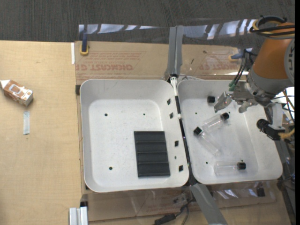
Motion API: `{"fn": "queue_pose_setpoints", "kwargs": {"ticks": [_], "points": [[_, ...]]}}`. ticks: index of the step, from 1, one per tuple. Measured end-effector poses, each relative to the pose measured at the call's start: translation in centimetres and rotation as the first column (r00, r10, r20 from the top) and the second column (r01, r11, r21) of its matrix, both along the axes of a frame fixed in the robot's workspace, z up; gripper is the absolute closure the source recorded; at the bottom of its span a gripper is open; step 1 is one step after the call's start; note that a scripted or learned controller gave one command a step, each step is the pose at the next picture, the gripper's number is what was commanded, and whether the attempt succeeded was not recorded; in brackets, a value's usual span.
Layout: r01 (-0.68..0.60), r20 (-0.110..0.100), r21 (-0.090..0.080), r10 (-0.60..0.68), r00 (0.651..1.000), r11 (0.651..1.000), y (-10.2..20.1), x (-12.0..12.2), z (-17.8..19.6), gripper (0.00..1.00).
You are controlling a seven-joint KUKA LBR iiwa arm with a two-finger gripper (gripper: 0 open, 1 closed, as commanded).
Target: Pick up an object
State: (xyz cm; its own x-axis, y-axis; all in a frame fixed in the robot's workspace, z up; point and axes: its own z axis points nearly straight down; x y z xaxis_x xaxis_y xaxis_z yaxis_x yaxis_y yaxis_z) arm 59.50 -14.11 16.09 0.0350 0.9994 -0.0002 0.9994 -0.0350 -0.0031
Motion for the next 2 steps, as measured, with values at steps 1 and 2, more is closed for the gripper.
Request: {"fn": "queue_pose_setpoints", "kwargs": {"ticks": [1,2], "points": [[-0.037,0.001,0.000,0.037,0.999,0.999,-4.0,1.0,-7.0,0.00],[-0.031,0.001,0.001,0.031,1.000,1.000,-3.5,-5.5,-6.9,0.00]]}}
